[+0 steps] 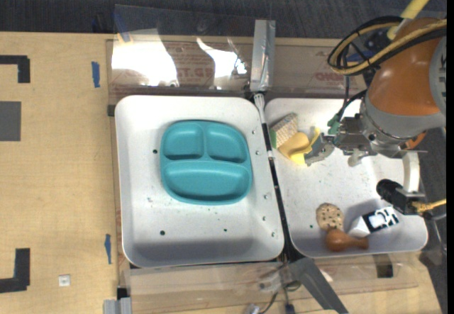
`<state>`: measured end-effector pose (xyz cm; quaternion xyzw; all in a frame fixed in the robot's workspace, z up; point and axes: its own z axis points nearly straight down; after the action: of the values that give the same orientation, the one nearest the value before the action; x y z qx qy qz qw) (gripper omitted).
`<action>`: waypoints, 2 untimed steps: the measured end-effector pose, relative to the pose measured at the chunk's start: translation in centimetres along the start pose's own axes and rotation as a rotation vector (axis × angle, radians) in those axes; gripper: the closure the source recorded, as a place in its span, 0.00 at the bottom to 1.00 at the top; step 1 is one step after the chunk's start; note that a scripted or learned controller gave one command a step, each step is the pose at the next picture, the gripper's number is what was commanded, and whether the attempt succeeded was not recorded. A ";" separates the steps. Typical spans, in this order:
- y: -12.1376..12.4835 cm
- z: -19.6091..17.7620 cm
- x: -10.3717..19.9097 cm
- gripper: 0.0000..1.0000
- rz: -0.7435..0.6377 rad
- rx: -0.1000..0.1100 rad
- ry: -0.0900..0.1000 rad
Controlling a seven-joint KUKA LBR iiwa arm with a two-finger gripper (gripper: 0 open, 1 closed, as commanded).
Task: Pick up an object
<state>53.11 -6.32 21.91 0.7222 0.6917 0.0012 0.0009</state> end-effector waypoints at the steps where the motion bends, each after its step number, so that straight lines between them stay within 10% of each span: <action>1: -4.2 -3.7 -4.2 0.00 -0.138 0.002 -0.001; 2: -4.9 -8.9 -2.6 0.00 -0.237 -0.002 0.000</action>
<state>48.09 -8.68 30.81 0.6354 0.7721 0.0016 0.0020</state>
